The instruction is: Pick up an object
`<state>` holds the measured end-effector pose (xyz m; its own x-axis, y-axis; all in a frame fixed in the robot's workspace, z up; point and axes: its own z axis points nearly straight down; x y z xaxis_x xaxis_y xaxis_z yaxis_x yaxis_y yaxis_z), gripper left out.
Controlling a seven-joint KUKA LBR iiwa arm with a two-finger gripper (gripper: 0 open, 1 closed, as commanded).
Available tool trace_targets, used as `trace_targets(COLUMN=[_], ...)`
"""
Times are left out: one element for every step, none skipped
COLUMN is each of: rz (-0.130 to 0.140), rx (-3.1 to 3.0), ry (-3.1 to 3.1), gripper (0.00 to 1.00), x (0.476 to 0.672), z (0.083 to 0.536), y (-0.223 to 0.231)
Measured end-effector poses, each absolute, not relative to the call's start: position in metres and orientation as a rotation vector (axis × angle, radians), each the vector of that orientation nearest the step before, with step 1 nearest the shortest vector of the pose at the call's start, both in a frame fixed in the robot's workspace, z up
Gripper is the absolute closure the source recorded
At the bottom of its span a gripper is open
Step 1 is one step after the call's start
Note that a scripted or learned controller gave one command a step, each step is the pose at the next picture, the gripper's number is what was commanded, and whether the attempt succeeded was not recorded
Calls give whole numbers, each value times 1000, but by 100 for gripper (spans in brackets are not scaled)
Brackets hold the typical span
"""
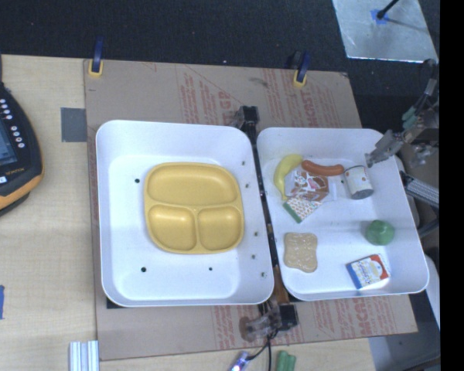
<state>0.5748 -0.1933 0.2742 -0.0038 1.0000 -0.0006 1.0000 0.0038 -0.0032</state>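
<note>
The gripper (379, 149) sits at the right bin's (334, 287) upper-right rim, arm coming in from the right edge; can't tell how it stands, too small and blurred. Nearest thing to it is the small grey-white cylinder (358, 182), just below and a bit left, lying on its side w/ its long axis running roughly toward the gripper, round end facing lower right. I'd judge that the likeliest pick, a short drop down-left. Other options in the same bin: sausage (322, 167) left of the cylinder, long axis near horizontal; banana (287, 171) further left by the bin wall; printed packet (305, 193) under those; green ball (380, 232) below; red-white box (368, 272) at the lower right; cracker (301, 251) at lower left. Left bin (120, 215) holds a yellow divided tray (193, 207), well apart from the gripper. Bins rest on brown cardboard (178, 91) on the worktop (31, 269); a teach pendant (6, 149) lies far left. Room around the cylinder looks ok, bare white floor on most sides.
</note>
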Motion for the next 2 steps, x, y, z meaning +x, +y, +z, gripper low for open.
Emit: trace_targets(rz=[6, 1], rx=[-2213, -2216], ry=[-2225, -2231], gripper=[0, 0], x=[527, 583], z=[146, 100], y=[-168, -119])
